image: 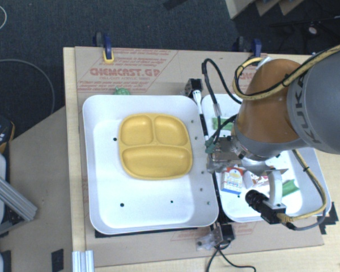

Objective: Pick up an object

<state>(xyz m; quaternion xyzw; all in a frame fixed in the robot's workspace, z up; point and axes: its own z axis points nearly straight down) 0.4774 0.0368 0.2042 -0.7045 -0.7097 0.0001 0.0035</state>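
I see a yellow divided plate lying flat, upper middle of the left bin, and small packets in my right bin.

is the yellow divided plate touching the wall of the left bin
Apart. The camera view shows the yellow divided plate lying on the floor of the left bin, with bare white floor visible all around it between its edge and the bin's walls.

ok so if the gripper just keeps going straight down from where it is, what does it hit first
Probably the small white packet with red and blue print lying in the right bin, just below the gripper. Depth is hard to judge here.
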